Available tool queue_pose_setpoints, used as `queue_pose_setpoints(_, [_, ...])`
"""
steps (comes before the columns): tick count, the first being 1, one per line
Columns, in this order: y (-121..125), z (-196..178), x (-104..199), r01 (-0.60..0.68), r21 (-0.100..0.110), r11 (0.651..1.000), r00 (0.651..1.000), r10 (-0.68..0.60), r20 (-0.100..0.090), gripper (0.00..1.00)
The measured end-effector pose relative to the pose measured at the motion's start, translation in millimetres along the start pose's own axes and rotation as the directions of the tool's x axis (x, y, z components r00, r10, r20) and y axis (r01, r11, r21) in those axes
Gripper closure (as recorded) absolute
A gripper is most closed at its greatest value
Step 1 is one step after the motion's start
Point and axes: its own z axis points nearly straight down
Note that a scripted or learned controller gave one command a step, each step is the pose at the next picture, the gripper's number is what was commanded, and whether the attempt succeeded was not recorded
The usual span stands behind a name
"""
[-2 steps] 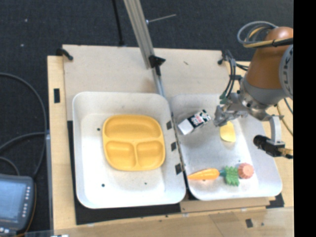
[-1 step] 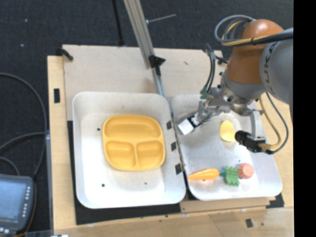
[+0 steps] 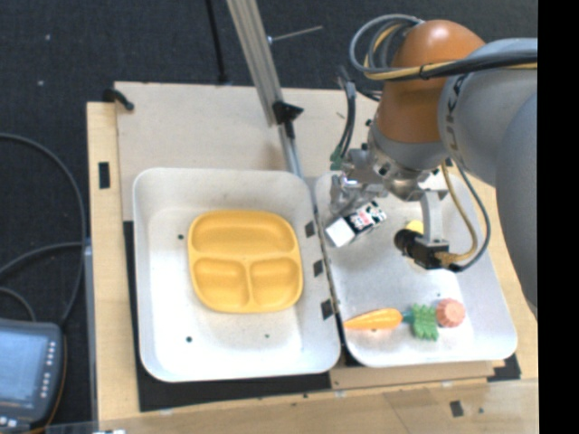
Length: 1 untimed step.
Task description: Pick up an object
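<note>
My gripper [image 3: 347, 195] hangs over the upper left corner of the right bin [image 3: 488, 306], close to the wall between the two bins. Directly beneath its tip is a small white box with black and red markings [image 3: 355, 224], tilted and touching or nearly touching the gripper; whether it is held I cannot tell. Along the front of the right bin lie an orange carrot [image 3: 373, 319], a green toy piece [image 3: 422, 322] and a pink-orange round thing [image 3: 450, 312].
In the left bin [image 3: 154, 333] lies a yellow divided plate [image 3: 244, 260]. A slanted aluminium post [image 3: 258, 52] rises behind the bins. The grey arm with its orange band [image 3: 430, 61] covers the right bin's back right part.
</note>
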Motion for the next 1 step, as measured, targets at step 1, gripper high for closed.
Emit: queue_pose_setpoints(1, [22.2, 8.2, 51.8, -0.001, 0.001, 1.000, 1.000, 0.001, 0.001, 1.00])
